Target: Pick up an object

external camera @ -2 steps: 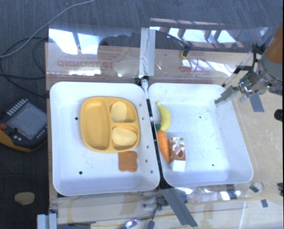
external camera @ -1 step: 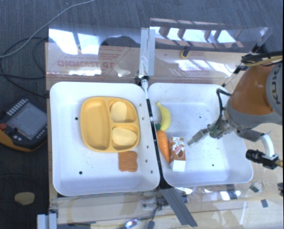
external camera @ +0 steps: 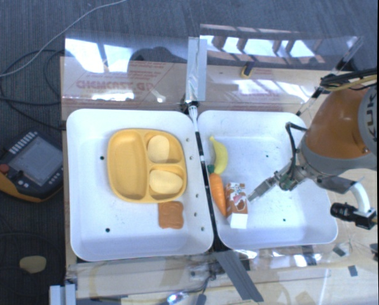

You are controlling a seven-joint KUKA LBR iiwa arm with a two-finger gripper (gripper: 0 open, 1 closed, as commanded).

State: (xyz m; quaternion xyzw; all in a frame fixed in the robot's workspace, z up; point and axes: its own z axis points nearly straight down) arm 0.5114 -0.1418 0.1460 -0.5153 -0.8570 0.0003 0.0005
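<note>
Arm enters the right bin [external camera: 316,234] from its right edge; gripper [external camera: 258,190] low, slanted left, finger spread unclear, nothing visibly held. Carton [external camera: 237,203], carrot [external camera: 219,194] and banana [external camera: 219,155] line the left edge; tray [external camera: 129,167] in left bin [external camera: 88,221].

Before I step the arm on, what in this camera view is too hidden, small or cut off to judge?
- Gripper: too small and blurred in the camera view to tell its state or whether it touches the small carton.
- Carton's print: too small to read.
- Carrot and banana: their left sides tuck against the right bin's wall.
- Arm: cut off at the right edge.
</note>
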